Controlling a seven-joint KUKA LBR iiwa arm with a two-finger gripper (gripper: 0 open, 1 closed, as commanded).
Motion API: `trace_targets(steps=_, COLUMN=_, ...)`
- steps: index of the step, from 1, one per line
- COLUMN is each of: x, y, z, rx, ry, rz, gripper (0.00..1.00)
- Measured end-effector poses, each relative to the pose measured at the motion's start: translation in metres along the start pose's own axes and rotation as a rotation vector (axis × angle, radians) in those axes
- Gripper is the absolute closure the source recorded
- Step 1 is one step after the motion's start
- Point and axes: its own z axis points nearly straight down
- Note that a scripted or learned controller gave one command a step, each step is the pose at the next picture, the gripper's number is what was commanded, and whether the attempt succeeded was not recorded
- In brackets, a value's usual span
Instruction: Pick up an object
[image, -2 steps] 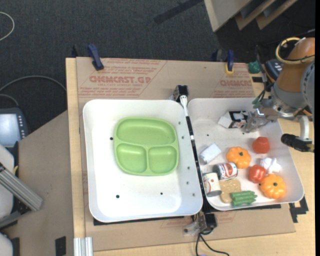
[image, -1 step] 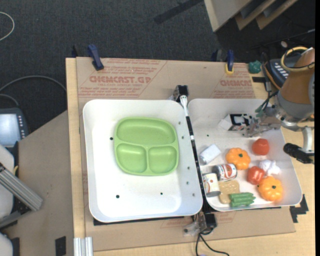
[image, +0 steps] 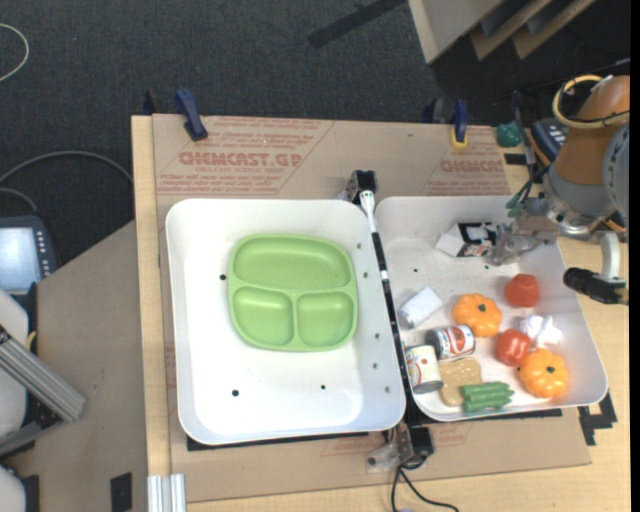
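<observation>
Lowest in the view, and so nearest the lens, the left bin (image: 200, 400) is also the largest thing on the bench; its front rim lies well apart from the gripper (image: 508, 247), off to the view's left, and it carries a green divided plate (image: 293, 291).

Next in size, the right bin (image: 590, 380) holds all the small goods. Just below the fingertips sits a red tomato-like piece (image: 521, 290), near but not touching. Beyond it, further toward the front rim, lie an orange pumpkin (image: 478, 313), a second pumpkin (image: 544, 371), a red pepper (image: 512, 346), two small cans (image: 452, 341), a cracker (image: 461, 374), a green bean pod (image: 485, 397) and a white block (image: 421, 304). Just beside the fingers, on the plate's side, lies a black-and-white card (image: 470, 236).

I cannot tell whether the fingers are spread or closed; they blur into the bin floor. Nothing appears between them, so I judge the pick not yet made: the approach is done, while grasp and lift are left.
</observation>
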Motion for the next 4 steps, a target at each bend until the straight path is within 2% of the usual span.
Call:
trace_targets(steps=1, x=0.004, y=-0.036, z=-0.004, rx=-0.047, ry=-0.004, rz=0.004, gripper=1.00)
trace_targets(steps=2, x=0.000, y=0.000, z=-0.001, rx=-0.001, ry=0.000, rz=0.000, gripper=1.00)
trace_targets(steps=4, x=0.000, y=-0.001, z=0.000, rx=-0.004, ry=-0.001, rz=0.003, gripper=1.00)
